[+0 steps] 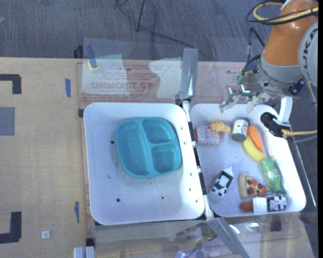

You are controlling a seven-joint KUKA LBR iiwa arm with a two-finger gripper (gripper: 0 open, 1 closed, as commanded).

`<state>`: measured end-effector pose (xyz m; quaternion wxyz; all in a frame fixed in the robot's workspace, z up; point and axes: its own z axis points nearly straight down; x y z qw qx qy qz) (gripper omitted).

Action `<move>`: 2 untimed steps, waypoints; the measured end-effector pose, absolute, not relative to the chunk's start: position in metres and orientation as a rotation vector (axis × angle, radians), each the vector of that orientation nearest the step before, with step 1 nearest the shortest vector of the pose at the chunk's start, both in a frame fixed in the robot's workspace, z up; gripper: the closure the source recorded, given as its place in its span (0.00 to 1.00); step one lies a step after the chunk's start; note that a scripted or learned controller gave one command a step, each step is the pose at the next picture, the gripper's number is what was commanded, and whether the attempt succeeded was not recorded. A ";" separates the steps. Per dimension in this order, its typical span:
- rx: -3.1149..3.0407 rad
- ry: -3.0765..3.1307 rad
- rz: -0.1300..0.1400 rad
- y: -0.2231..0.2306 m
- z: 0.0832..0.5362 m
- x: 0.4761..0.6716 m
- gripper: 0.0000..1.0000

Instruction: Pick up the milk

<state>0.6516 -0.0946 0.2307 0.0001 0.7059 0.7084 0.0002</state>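
Glossy white plastic bins (101, 201), matt teal plastic tray (149, 146) w/ smooth finish — bench (40, 151) pale wood-look, matt

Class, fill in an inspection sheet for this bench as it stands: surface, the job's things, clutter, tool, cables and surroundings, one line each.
Surface: wooden bench bearing a left bin and a right bin, side by side.
Job's things: cow-patterned milk carton lying in the right bin near its left wall, untouched.
Clutter: teal divided plate in the left bin; carrot, banana, pizza slice and small can in the right bin.
Tool: tool over the right bin's far edge, away from the milk.
Cables: yellow cable looping by the arm.
Surroundings: grey floor; blue tape marks on the bench.
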 end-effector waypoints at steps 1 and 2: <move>2.277 2.165 0.000 -0.093 0.136 0.584 0.00; 2.321 2.113 0.005 -0.101 0.092 0.523 0.00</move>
